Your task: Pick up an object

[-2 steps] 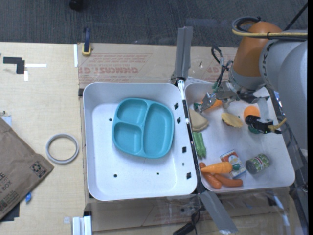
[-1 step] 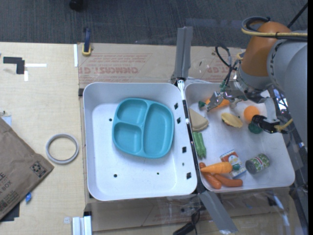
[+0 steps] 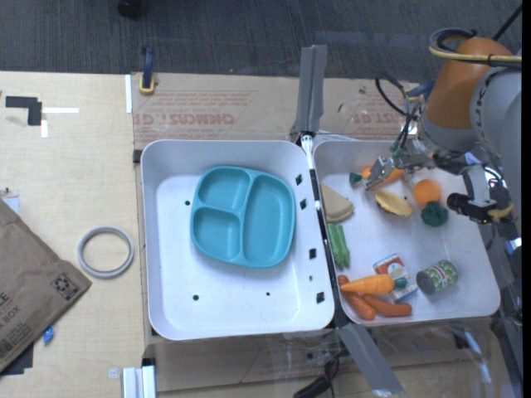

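My gripper (image 3: pixel 383 172) hangs low over the far part of the right bin (image 3: pixel 465 303), under the grey arm with its orange band (image 3: pixel 458 89). A small orange piece (image 3: pixel 364 174) lies just to its left. A yellow banana-like piece (image 3: pixel 393 204) lies right below it. An orange ball (image 3: pixel 426 191) and a green broccoli piece (image 3: pixel 434 215) sit to its right. Nearer the front are a carrot (image 3: pixel 367 284), a red sausage (image 3: pixel 380 308), a small can (image 3: pixel 437 276) and a little box (image 3: pixel 390 265). A tan bread slice (image 3: pixel 335 203) and a green pickle (image 3: pixel 338 245) lie along the bin's left wall.
The left bin (image 3: pixel 166 305) holds a teal divided plate (image 3: pixel 245 216). A raised divider (image 3: pixel 314 197) separates the bins. On the bench to the left lie a tape roll (image 3: pixel 105 250) and a cardboard sheet (image 3: pixel 29 288). Cables run beside the arm at the right.
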